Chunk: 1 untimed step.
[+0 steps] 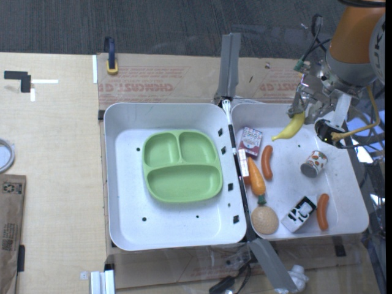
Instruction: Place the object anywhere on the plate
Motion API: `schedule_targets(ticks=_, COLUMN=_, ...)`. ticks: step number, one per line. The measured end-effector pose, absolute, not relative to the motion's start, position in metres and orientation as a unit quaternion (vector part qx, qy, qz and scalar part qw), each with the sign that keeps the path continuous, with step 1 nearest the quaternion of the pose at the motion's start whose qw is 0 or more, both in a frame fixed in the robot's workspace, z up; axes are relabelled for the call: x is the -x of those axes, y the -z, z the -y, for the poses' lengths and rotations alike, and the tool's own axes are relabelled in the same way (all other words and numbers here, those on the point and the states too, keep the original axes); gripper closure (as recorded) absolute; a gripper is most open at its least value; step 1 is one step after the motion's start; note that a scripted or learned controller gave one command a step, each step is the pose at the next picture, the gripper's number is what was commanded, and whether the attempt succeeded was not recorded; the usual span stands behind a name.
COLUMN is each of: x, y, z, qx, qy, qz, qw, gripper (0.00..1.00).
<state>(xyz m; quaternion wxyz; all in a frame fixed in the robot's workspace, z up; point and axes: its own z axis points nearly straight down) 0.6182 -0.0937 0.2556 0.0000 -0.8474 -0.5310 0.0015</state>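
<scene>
A green plate point(182, 182) with three compartments lies in the left white bin point(122, 182), nothing on it. A yellow banana point(291, 128) hangs tilted over the back of the right bin point(349, 225). Its upper end is between the fingers of my gripper point(302, 110), which is shut on it. The gripper is well to the right of the plate, across the wall between the two bins.
The right bin holds a red packet point(250, 138), an orange sausage point(267, 162), a carrot point(256, 176), a small can point(313, 163), a second sausage point(323, 211), a black-and-white box point(299, 214) and a beige ball point(264, 220). Cables point(343, 133) hang beside the wrist.
</scene>
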Motion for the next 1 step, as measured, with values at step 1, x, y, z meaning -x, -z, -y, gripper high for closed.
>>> schedule_targets(ticks=1, x=-0.6183, y=-0.2556, z=0.0937, qx=0.847, qy=-0.0015, qz=0.531, qw=0.0, gripper=0.0)
